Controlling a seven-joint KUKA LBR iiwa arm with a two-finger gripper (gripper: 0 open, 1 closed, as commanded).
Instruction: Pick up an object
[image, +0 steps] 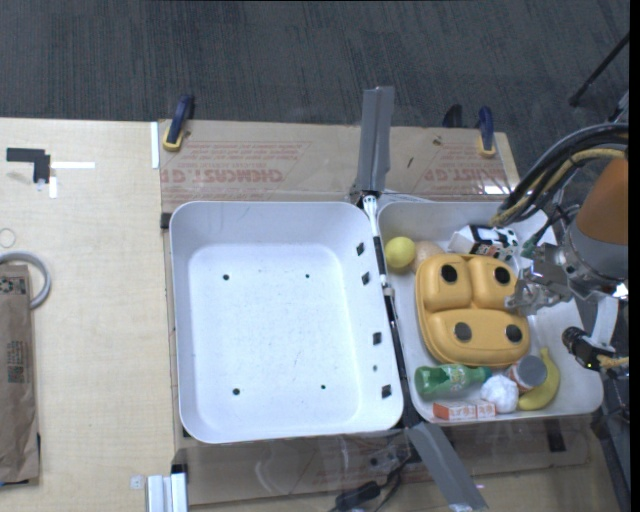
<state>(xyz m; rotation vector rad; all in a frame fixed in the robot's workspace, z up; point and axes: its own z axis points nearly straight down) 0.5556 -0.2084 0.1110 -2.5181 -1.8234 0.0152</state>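
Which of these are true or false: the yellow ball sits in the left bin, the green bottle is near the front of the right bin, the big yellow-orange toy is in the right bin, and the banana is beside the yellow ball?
1. The yellow ball sits in the left bin. False: it lies in the right bin, at its back left corner.
2. The green bottle lies near the front of the right bin. True.
3. The big yellow-orange toy is in the right bin. True.
4. The banana lies beside the yellow ball. False: it is at the front right of the bin, with the toy between them.
5. The gripper is at the toy's right edge. True.
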